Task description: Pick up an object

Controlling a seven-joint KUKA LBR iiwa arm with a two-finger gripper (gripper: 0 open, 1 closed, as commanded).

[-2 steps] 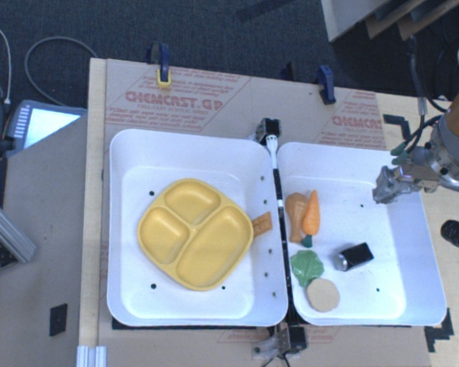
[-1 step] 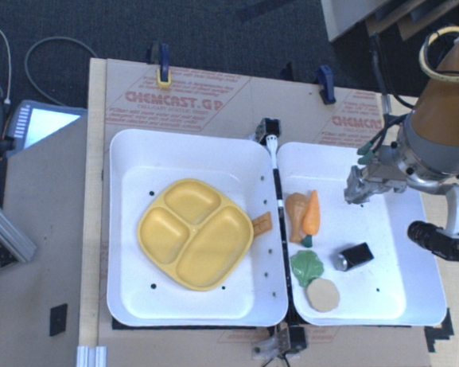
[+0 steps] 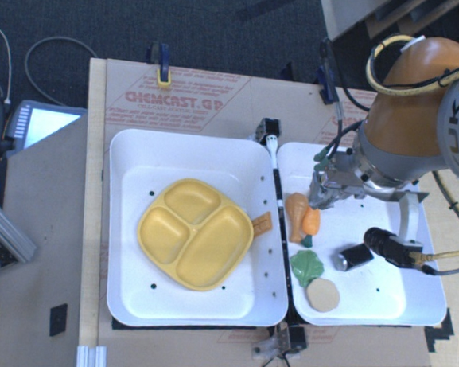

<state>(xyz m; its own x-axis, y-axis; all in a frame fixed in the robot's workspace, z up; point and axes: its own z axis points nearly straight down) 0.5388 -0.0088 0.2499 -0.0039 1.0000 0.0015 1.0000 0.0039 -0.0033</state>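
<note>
The gripper (image 3: 322, 196) hangs low in the right bin (image 3: 378, 312), just above the carrot (image 3: 299, 217) lying against the divider; how its fingers stand I cannot tell. Closing there, they may strike the bin wall or nudge the carrot aside, perhaps missing it

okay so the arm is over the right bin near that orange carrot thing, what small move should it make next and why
Probably a short descent straight down. The gripper sits right above the top of the carrot, which lies against the right bin at its left wall. Whether anything is between the fingers can't be made out, so lowering comes before closing.
</note>
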